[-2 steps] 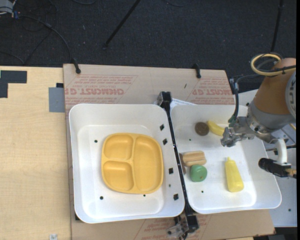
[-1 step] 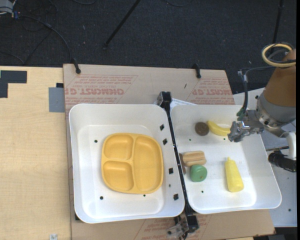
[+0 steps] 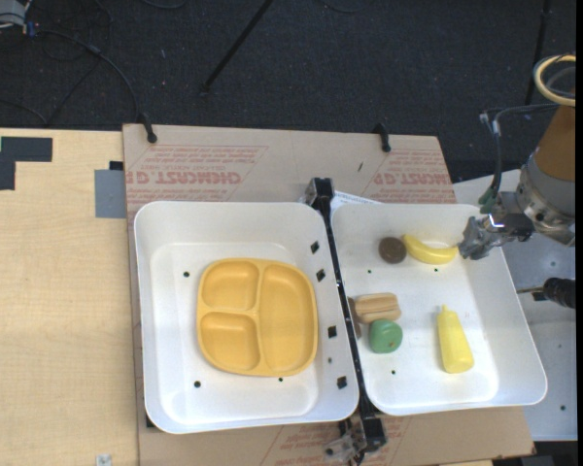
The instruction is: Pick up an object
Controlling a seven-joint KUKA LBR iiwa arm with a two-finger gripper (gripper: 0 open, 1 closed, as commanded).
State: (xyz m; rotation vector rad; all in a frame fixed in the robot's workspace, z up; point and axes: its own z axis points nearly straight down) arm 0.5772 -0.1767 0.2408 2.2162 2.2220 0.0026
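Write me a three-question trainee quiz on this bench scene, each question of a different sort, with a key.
1. True or false: the yellow divided plate lies in the left bin.
2. Multiple choice: which thing lies nearest the pincer? A) the green ball B) the banana C) the yellow bottle
3. Fill in: just left of the banana, in the right bin, sits a small round ____ thing.

Key: 1 true; 2 B; 3 brown.
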